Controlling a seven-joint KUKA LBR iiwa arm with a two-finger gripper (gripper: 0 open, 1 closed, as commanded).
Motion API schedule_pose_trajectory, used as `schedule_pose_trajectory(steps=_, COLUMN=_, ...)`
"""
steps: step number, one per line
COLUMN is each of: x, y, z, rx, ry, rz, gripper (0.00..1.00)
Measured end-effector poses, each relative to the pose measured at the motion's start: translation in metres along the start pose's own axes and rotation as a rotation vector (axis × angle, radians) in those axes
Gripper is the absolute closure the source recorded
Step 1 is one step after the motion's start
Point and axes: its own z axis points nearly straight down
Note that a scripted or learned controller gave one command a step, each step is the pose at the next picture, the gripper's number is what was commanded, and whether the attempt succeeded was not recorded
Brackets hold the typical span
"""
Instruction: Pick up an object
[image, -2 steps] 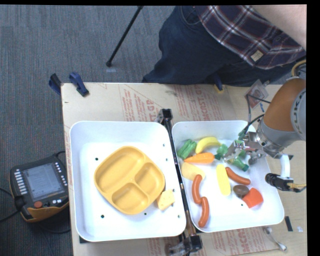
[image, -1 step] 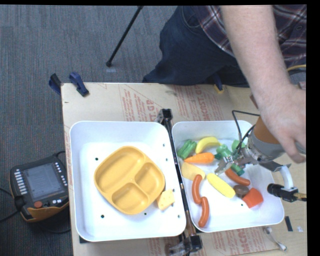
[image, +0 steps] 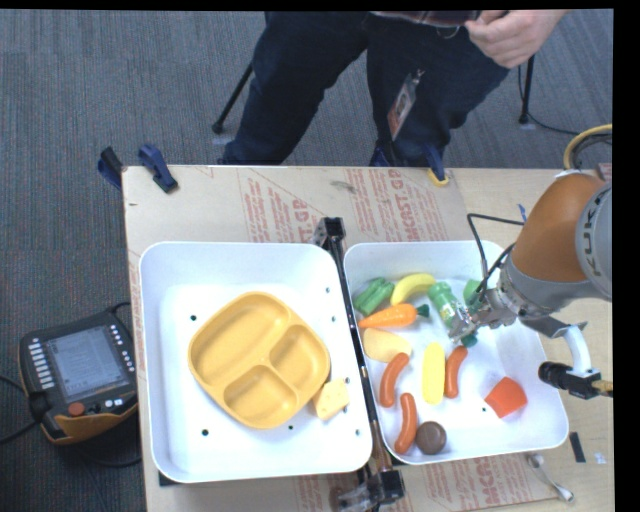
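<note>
Gripper (image: 467, 328) sits low in the right bin (image: 556, 425), reaching in from the right, its tip just above the upper end of a red sausage (image: 455, 370) and beside a green bottle-like toy (image: 442, 298); whether its fingers are apart or together I cannot tell, and nothing can be seen held between them.

Nearest the front edge of that bin lie a brown round piece (image: 431, 437) and another sausage (image: 406, 423). A little farther back are an orange-red block (image: 506, 397), a third sausage (image: 393, 378), and a yellow stick-shaped piece (image: 432, 372). Beyond those rest a pale potato-like lump (image: 384, 345), a carrot (image: 390, 318), a banana (image: 412, 287) and a green pepper (image: 373, 294) near the far wall.

In the left bin (image: 160, 270) a yellow divided plate (image: 258, 358) lies flat, with a cheese wedge (image: 332, 399) touching its near right edge.

A teach pendant (image: 78, 375) lies left of the table (image: 290, 195). At the far side stands a person (image: 400, 70) in dark trousers.
</note>
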Motion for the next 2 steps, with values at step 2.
schedule_pose_trajectory(steps=2, x=0.023, y=-0.044, z=0.009, rx=-0.002, ry=-0.002, rz=-0.140, gripper=0.00)
